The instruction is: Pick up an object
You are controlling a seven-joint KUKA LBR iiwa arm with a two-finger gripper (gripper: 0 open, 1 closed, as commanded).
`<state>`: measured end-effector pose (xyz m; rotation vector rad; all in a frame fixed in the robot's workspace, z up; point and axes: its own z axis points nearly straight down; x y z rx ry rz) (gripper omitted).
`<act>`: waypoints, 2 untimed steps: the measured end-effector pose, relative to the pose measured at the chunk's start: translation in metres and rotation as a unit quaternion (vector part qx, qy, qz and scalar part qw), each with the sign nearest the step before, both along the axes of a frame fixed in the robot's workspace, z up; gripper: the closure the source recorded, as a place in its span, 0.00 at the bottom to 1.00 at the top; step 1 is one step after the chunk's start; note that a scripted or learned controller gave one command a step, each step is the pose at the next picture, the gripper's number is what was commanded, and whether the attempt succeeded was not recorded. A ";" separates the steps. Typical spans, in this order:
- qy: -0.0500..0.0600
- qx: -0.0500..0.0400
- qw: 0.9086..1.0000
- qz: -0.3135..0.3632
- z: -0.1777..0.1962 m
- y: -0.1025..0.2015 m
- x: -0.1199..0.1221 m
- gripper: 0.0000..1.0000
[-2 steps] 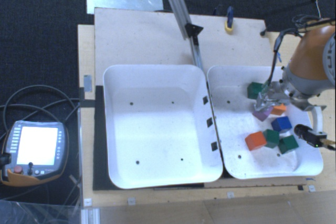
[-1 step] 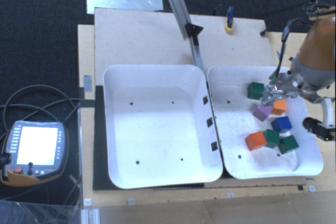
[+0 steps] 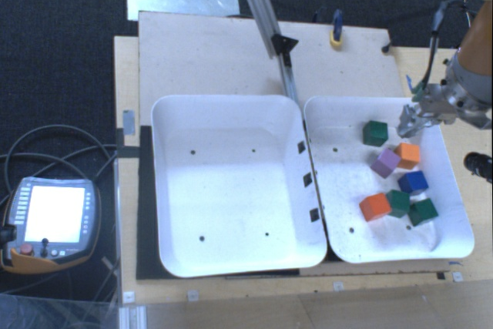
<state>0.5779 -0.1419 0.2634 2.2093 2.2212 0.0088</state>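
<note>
The right bin (image 3: pixel 339 243) holds several small blocks. A dark green cube (image 3: pixel 375 132) lies toward the back, with a purple block (image 3: pixel 385 162) and an orange block (image 3: pixel 408 155) just in front of it. Further forward sit a blue block (image 3: pixel 413 182), a larger orange block (image 3: pixel 374 206) and two green blocks (image 3: pixel 399 202) (image 3: pixel 423 211). My gripper (image 3: pixel 408 123) hangs over the bin's back right part, just right of the dark green cube and above the small orange block. Nothing shows between its fingers.
The left bin (image 3: pixel 231 181) lies beside the right one, with a black-clipped divider edge (image 3: pixel 306 179) between them. A slanted metal pole (image 3: pixel 258 0) crosses the back board. A teach pendant (image 3: pixel 50 223) rests at far left, off the bench.
</note>
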 end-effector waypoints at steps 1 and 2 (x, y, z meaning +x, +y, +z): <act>0.002 0.000 1.000 0.000 0.031 0.000 0.001 1.00; 0.003 0.002 1.000 0.003 0.033 0.054 0.008 1.00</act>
